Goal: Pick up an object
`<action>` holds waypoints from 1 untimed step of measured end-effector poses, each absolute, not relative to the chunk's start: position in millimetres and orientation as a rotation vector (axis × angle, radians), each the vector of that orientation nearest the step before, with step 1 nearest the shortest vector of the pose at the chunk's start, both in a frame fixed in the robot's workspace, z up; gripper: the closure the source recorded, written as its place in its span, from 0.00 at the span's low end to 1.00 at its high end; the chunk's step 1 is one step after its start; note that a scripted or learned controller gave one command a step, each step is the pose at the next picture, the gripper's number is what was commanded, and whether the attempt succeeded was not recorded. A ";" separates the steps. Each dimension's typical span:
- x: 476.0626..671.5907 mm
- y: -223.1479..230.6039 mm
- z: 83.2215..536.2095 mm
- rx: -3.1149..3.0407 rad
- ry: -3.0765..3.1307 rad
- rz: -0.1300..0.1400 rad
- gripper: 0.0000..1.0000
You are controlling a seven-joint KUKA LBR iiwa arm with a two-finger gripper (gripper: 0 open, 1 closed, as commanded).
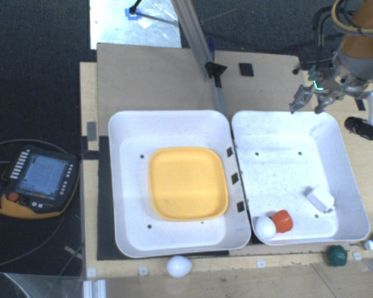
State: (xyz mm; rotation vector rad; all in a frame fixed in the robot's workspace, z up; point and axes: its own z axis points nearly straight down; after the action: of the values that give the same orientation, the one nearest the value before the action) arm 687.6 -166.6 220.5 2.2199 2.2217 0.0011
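Observation:
My gripper (311, 100) hangs over the far right corner of the right bin (286, 166), its two fingers spread apart with nothing between them. At the bin's near edge lie a white ball (265, 227) and an orange-red object (282, 221) touching it. A white block (319, 198) rests a little farther right. All three sit well away from the gripper, toward the front of the bin.
The left bin (127, 185) holds a yellow square plate (188, 182). A white egg-shaped object (179, 266) and a dark green ball (336, 255) lie on the bench in front of the bins. A teach pendant (37, 179) sits at left. A metal pole (196, 30) slants behind.

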 end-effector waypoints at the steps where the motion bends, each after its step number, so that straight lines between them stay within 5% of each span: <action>1: 687.6 -166.6 220.4 2.220 2.222 0.001 0.00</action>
State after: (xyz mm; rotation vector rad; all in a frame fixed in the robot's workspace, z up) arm 687.6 -166.6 220.4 2.2199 2.2217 0.0010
